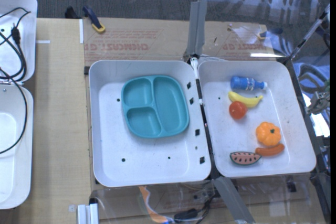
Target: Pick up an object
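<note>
- Nearest in the right bin [294,162], a watermelon slice [245,158] lies flat by the near wall.
- Just right of it and a little farther, a sausage [270,150] lies at a slant, touching the near side of a pumpkin [268,134].
- Farther and to the left, well apart from those, a tomato [237,110] touches the near edge of a banana [245,98].
- Just beyond the banana, a blue bottle [248,83] lies on its side, cap to the right, near the far wall.
- In the left bin [105,155], a teal plate [155,106] with three compartments sits flat toward the far half.
- Beyond the bins, a clamp [93,19] with a yellow tip lies on the bench at far left.
- I cannot tell the gripper's state from my feed; every toy rests on the bin floor.
</note>
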Controlling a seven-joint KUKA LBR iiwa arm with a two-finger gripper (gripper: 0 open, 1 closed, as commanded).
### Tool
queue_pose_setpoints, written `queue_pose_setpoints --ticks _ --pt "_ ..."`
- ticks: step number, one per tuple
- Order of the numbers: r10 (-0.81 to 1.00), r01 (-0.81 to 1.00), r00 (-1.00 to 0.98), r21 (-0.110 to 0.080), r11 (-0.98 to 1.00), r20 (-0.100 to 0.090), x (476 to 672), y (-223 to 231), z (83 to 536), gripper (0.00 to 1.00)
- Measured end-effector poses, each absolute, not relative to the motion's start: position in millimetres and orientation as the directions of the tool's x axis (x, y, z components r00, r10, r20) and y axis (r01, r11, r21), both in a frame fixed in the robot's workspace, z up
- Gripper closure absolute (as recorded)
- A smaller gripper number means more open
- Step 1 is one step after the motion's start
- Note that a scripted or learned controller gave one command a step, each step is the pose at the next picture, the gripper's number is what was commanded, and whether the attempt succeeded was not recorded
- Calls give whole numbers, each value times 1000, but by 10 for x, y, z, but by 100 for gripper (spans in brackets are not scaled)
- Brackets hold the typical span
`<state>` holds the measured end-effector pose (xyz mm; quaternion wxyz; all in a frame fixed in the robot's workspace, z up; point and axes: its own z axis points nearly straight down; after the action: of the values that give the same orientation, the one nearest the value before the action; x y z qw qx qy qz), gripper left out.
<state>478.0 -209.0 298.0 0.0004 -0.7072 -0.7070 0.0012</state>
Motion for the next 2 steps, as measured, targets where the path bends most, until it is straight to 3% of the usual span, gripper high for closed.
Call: queue_pose_setpoints --ticks 1,2 --pt "1000 1000 -3 -4 3 0 4934 -1850 2839 100" --pt "1000 1000 -3 -3 3 0 4800 -1557 2921 100"
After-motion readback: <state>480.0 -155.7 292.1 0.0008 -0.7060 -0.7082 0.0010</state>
